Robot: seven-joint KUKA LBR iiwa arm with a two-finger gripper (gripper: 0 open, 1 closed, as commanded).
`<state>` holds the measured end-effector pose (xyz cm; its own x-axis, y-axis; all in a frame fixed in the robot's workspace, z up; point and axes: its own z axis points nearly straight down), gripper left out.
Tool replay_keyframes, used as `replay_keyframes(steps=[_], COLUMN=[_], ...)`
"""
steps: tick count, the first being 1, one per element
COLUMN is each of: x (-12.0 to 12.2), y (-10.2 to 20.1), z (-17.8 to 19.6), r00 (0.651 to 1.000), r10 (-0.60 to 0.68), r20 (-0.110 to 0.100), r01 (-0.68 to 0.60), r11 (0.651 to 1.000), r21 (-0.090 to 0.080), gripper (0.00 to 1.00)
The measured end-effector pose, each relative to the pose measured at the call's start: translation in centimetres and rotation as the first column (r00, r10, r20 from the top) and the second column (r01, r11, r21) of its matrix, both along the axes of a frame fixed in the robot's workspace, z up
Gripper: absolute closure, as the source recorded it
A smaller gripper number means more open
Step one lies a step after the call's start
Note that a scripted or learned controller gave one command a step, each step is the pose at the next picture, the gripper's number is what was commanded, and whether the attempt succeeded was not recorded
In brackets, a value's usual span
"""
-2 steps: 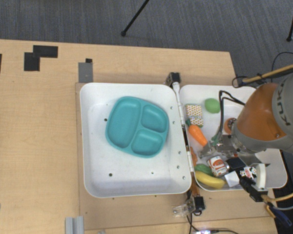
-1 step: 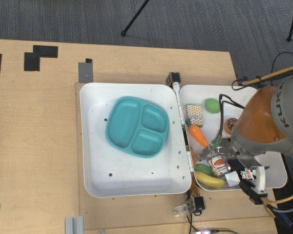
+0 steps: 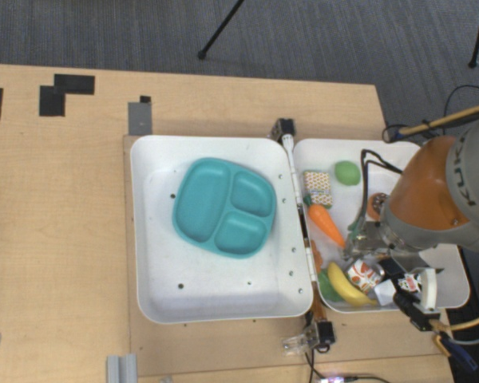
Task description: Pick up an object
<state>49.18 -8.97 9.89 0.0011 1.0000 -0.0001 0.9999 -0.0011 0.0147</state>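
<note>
- The pincer [image 3: 358, 255] is down in the right bin [image 3: 455, 282], low over the heap of toys at that bin's near end; I cannot tell its state, because the wrist and its fittings hide it from this angle
- Just below it lies a small red-and-white packet [image 3: 365, 275], touching or almost touching the pincer's tip; whether it is pinched cannot be made out
- A banana [image 3: 345, 286] lies beside the packet on its left, curving along the bin's near wall
- A carrot [image 3: 326, 224] lies up and to the left of the pincer, tilted, its thick end toward the bin's left wall
- Beyond the carrot sits a small checkered block [image 3: 317, 187], and to its right a green ball [image 3: 347, 173], both well apart from the pincer
- The arm [image 3: 431, 194] comes in from the right, its orange band over the middle of the right bin, with black cable looping across it
- The left bin [image 3: 156, 294] holds a teal tray [image 3: 223, 206] with three compartments, lying flat near the middle
- Both bins rest on a wooden bench [image 3: 56, 254], touching along their shared edge
</note>
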Motion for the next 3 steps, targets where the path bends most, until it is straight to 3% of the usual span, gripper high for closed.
replay_keyframes(steps=[1, 2, 3], x=[0.0, 0.1, 0.1], y=[0.0, 0.1, 0.1], z=[0.0, 1.0, 1.0], r00=[1.000, 1.000, 1.000], r10=[0.000, 0.000, 0.000], r20=[0.000, 0.003, 0.003], r01=[0.000, 0.000, 0.000], r11=[1.000, 1.000, 1.000], r21=[0.000, 0.000, 0.000], gripper=[0.00, 1.00, 0.00])
